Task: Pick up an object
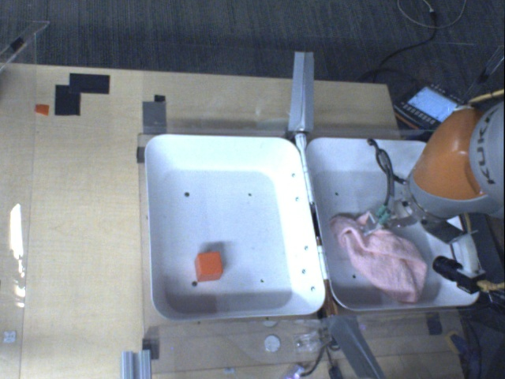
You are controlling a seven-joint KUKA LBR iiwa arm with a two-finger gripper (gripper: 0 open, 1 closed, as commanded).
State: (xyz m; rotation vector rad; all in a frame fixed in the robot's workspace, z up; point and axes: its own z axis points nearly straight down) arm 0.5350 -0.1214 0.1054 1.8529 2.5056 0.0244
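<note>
Two shallow white bins sit side by side on the bench: the left bin (166, 212) and the right bin (347, 164), split by a metal divider (302, 93). The grey arm (461, 164), with its orange band, reaches over the right bin from the right. Under it lies a pink cloth (387, 263), bunched into a soft heap against the front half of that bin. It looks light and limp, likely to sag and drape when lifted, so a pinch on a raised fold near its upper left end would probably hold better than a grab at a flat spot. The gripper (383, 215) sits at that upper edge of the cloth; whether its jaws are wide, narrow or closed on fabric cannot be told from here. Smallest is an orange cube (209, 266) in the left bin, near its front left corner, stiff and probably light, best taken across two opposite flat faces.
</note>
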